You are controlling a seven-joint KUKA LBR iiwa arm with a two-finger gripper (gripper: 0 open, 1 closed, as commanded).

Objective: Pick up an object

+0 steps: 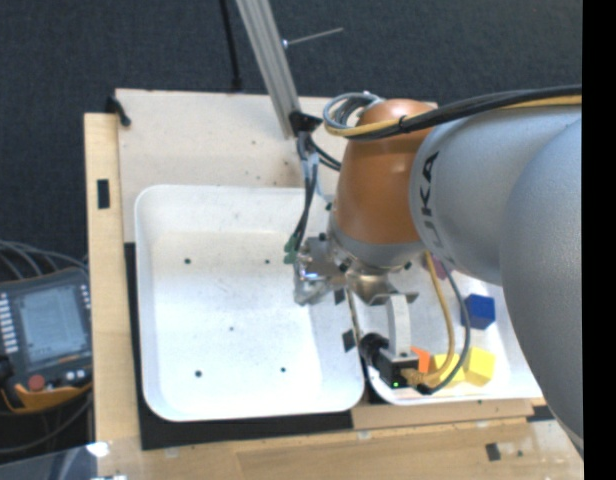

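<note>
My gripper (380, 320) hangs below the orange wrist band, low over the near left part of the right bin (458, 396). The arm covers most of that bin. A blue block (478, 310) lies to the right of the gripper. A yellow block (477, 366) sits nearer the front, and a small orange piece (420, 358) lies close beside the gripper. A bit of a pink thing (440, 266) peeks out from under the arm. Nothing can be seen held.
The left bin (188, 218) lies to the left of the gripper, its white floor marked with a few dark specks. A metal post (268, 53) rises behind the bins. A teach pendant (43, 328) sits off the bench at the left.
</note>
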